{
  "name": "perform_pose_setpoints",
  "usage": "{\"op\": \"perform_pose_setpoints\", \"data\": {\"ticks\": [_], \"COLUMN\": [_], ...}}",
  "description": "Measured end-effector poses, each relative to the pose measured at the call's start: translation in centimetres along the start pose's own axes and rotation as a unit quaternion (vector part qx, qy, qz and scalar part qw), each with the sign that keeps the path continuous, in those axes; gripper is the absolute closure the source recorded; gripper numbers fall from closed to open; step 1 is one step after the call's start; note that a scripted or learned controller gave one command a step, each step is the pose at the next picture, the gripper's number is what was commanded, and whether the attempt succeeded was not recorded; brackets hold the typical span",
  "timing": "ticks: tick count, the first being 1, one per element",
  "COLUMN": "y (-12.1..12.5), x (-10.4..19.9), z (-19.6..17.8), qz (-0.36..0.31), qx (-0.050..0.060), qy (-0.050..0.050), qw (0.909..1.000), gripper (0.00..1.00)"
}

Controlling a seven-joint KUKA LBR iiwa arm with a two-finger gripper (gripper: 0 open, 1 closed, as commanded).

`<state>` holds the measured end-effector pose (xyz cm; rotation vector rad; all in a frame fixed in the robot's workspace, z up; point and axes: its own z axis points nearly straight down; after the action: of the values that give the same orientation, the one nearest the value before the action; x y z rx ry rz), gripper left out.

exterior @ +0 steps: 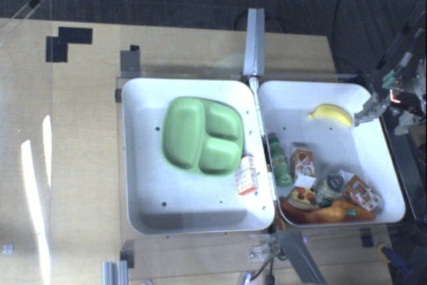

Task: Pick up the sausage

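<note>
Showing an early stage of the pick: the gripper (369, 114) hangs at the right rim of the right bin (393, 163), just beside the banana (330, 115), with nothing between its fingers; whether the jaws stand apart or together cannot be told at this size. No sausage can be made out for certain. The likeliest candidate is a dark red, elongated item (300, 209) lying along the near wall of the right bin, under a heap of food packets (363, 193), a can (328, 187) and an orange carrot-like toy (331, 213). Reach, grasp and lift thus all appear to remain. Open floor lies in the far half of the right bin, between the banana and the heap; the near corner is crowded and hemmed by 2 walls, so a descent there has little room. The left bin (133, 163) holds a green divided plate (202, 135) and a small carton (247, 178) near the divider.
</note>
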<state>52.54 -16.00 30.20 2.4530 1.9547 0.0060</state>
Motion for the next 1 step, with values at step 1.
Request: {"op": "perform_pose_setpoints", "data": {"ticks": [1], "y": [-2.08], "x": [-1.35], "z": [20.06], "qz": [-0.142], "qx": [0.002], "qy": [0.001], "qw": [0.9898], "gripper": [0.0]}}
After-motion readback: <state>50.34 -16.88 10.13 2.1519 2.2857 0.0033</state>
